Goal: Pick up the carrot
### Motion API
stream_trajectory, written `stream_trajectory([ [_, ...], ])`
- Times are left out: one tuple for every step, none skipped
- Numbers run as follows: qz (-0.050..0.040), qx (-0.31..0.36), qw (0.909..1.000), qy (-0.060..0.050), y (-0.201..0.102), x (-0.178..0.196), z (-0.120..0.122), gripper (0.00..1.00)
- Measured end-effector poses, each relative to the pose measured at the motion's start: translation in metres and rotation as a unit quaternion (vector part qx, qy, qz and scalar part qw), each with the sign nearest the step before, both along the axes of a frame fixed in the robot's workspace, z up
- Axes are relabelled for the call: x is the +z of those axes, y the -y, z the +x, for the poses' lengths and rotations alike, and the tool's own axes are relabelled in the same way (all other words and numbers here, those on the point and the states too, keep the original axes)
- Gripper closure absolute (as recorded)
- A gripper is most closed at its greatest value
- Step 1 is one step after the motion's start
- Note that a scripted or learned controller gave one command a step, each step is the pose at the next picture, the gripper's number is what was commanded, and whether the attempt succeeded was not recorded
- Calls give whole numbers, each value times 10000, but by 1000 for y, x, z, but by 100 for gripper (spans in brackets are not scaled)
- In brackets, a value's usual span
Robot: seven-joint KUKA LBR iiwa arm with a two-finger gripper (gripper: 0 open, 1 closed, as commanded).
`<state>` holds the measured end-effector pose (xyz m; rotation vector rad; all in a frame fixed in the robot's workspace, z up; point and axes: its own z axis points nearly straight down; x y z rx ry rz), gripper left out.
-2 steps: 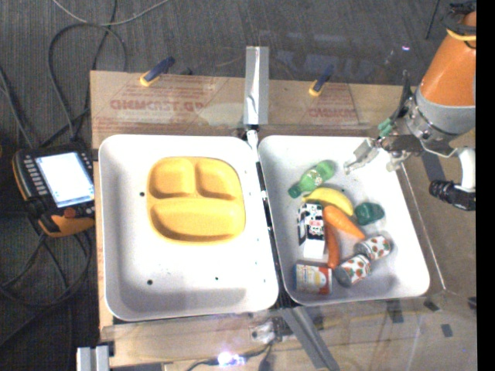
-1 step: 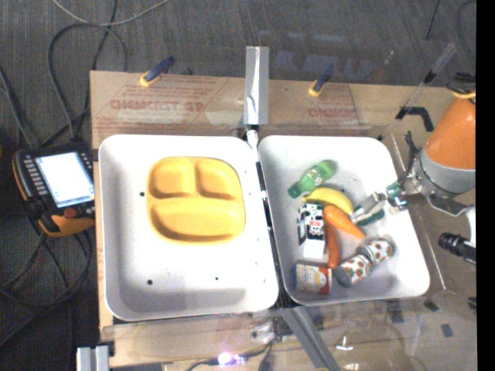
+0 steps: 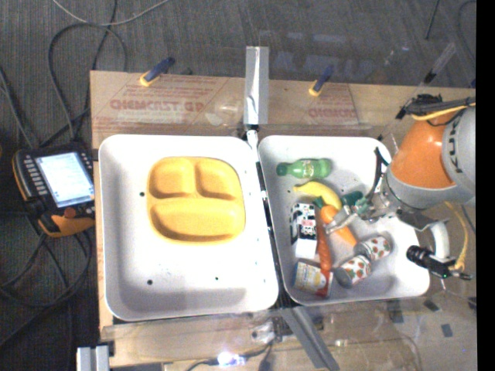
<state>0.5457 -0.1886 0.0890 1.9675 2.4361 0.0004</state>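
1. Looking down from the camera view, two white bins are seen side by side on the bench. The left bin (image 3: 116, 284) holds a yellow compartment tray (image 3: 196, 199); the right bin (image 3: 402, 280) holds the clutter.
2. The carrot (image 3: 341, 229) is taken to be the short orange piece lying at a slant near the middle of the right bin. It lies just beside a long red-orange item (image 3: 323, 255), below the banana (image 3: 318, 192) and above two spotted cans (image 3: 363, 260).
3. The gripper (image 3: 357, 209) is lowered into the right bin, at or touching the carrot's upper end. Whether it is spread or closed cannot be told, and no hold on the carrot is shown.
4. Step judged: the reach and descent onto the carrot, with the grasp unconfirmed.
5. Next move, as judged: a firm closure across the carrot's narrow width is called for, then a straight lift clear of the cans and the red-orange item.
6. Writing: reddish print is noted on the cardboard (image 3: 166, 105) behind the bins, too blurred to be read. Labels on the green bottle (image 3: 305, 168) and the cans cannot be read.
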Motion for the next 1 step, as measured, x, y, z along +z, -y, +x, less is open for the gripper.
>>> stream_trajectory([
  [14, 8, 10000, 5, -2, 7, 2, 100],
])
